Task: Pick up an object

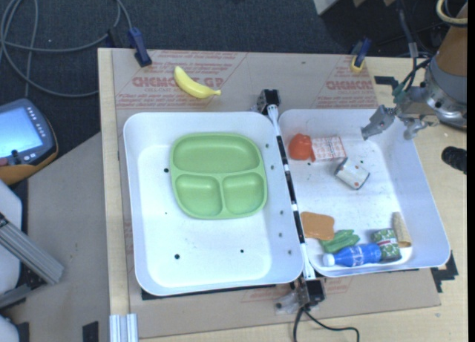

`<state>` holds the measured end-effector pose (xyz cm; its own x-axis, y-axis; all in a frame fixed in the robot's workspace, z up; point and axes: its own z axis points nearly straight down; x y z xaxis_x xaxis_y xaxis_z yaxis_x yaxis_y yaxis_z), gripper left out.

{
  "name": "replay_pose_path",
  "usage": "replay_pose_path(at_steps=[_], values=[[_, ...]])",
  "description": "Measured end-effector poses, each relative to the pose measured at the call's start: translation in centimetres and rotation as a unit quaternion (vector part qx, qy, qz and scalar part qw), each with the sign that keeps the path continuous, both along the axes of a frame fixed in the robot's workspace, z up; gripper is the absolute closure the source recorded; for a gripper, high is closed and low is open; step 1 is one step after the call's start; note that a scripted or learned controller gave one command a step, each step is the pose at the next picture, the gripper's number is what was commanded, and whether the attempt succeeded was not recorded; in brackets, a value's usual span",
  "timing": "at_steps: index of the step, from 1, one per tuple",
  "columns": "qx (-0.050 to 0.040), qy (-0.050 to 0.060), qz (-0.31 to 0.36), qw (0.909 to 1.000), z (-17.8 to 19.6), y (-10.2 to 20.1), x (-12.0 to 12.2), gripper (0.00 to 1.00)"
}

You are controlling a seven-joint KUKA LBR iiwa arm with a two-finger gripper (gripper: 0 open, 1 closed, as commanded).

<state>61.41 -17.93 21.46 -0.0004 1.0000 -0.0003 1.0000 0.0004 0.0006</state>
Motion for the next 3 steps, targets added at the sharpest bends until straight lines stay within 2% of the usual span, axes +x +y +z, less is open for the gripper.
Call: replay_pose_path(at_steps=[1,2,3], values=[[0.0004,0.001,0.0,1.0,-9.1,3.2,-0.7,0.0],[0.0006,0.002,0.0,1.0,-13.1,2.1,-1.1,0.0],[-0.0001,-0.002,0.0,1.0,-11.8,2.1,-0.9,1.0]])
